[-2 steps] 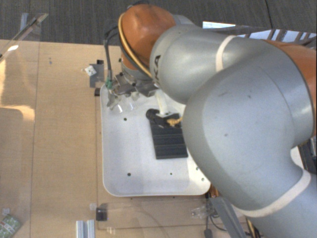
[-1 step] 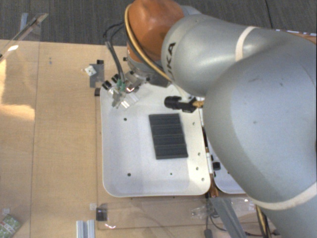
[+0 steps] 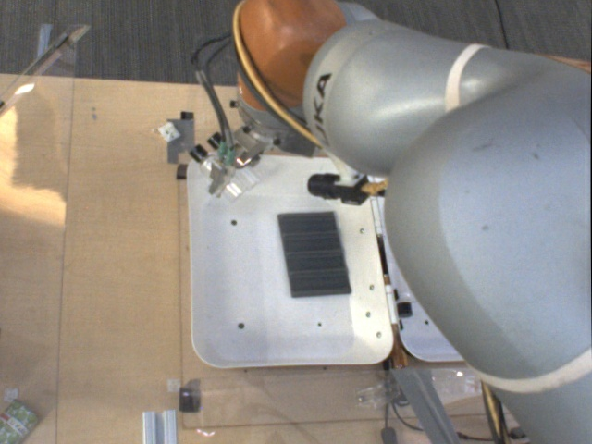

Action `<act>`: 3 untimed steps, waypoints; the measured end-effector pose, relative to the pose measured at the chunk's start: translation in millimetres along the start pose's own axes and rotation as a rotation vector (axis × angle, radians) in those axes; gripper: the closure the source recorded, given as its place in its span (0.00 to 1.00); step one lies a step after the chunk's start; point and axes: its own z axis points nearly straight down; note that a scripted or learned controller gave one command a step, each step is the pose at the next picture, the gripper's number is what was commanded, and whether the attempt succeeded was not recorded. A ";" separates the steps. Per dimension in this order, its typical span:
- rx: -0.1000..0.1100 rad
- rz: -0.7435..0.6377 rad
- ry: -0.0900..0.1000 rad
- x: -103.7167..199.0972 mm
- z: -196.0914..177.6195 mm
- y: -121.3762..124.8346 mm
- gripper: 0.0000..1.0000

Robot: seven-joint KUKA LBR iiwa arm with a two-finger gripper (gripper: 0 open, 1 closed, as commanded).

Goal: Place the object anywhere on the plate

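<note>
A dark grey ribbed rectangular plate [image 3: 314,252] lies flat in the middle of the left white bin [image 3: 222,322]. My gripper [image 3: 225,176] hangs over the far left corner of that bin, up and to the left of the plate and well apart from it. It is small and partly lost in cables and the wrist, so whether it carries anything cannot be made out. No loose object is visible on the bin floor around the plate.
The big grey arm with its orange band [image 3: 287,35] covers most of the right bin [image 3: 427,342]. A small black-and-white fixture [image 3: 178,139] sits on the bench by the left bin's far corner. A small dark piece [image 3: 190,397] lies on the bench in front.
</note>
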 end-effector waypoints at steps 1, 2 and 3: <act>0.003 -0.508 -0.002 8.8 78.4 -21.6 1.00; 0.004 -1.072 0.001 16.1 61.8 -7.9 1.00; -0.004 -1.303 0.002 13.6 -34.6 3.3 1.00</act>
